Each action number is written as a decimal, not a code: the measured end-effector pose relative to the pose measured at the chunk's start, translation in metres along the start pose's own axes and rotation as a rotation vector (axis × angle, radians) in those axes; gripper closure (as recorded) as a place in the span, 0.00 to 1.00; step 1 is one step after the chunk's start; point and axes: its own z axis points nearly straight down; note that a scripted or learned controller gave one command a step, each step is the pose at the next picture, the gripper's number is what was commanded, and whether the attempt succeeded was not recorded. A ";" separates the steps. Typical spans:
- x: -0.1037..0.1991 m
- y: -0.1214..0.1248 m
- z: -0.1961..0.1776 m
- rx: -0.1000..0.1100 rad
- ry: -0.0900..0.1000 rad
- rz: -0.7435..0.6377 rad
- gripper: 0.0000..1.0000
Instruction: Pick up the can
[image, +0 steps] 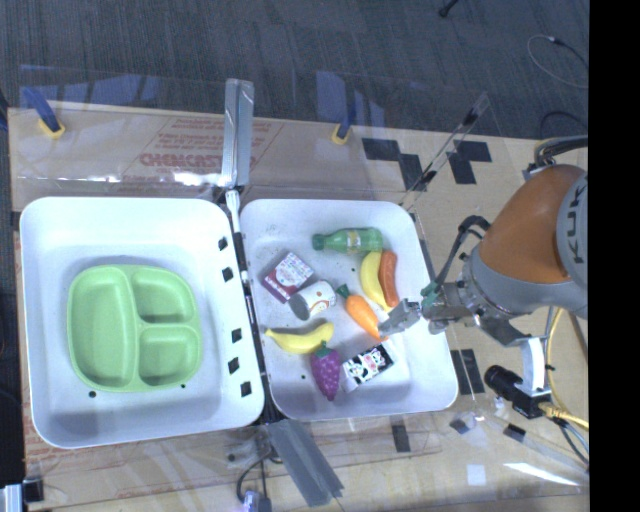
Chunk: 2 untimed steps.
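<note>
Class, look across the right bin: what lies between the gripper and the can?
In the camera view, the carrot lies between the gripper and the can, on the right bin.

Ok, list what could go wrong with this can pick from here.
1. The can lies on its side, packed against the red box, carrot and banana; the fingers may snag a neighbour instead.
2. Lying down, the can could roll away when touched.
3. The gripper sits low by the carrot and hot dog, so a straight move toward the can may shove them.
</note>
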 end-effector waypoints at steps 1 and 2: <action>0.092 0.026 0.086 -0.008 0.000 0.003 0.00; 0.047 0.035 0.092 -0.019 0.002 0.149 0.00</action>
